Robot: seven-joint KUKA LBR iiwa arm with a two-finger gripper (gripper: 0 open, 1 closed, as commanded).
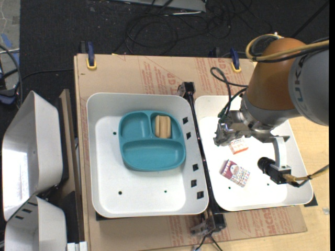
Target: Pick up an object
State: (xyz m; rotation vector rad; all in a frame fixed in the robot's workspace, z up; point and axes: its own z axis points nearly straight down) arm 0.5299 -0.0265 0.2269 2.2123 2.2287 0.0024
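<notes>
Hovering low over the right bin: arm reaches in from the right, with the jaws over the bin's upper-left area, just beside a small white-and-orange card. Can't tell if the jaws are open or closed, or if they grip anything. A dark red patterned packet lies flat below the card, apart from it. Left bin holds a teal divided plate, with a wooden block in its upper-right compartment. Both bins sit on the counter.
</notes>
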